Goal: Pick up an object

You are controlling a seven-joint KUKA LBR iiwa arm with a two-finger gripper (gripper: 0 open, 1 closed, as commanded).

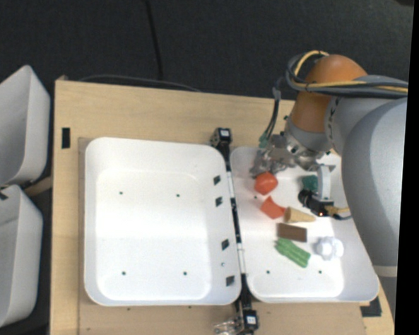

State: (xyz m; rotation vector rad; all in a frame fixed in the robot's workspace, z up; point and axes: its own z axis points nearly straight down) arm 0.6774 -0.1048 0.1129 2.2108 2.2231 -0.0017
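The left bin is lying bare on the surface at the frame's centre-left. In the right bin, an orange-red ball is sitting just under the jaws, likely the target. The gripper is hanging over that bin's upper left corner; whether the jaws are wide or narrow, I cannot tell. Further right a red piece, brown block, green piece and white object are lying scattered.
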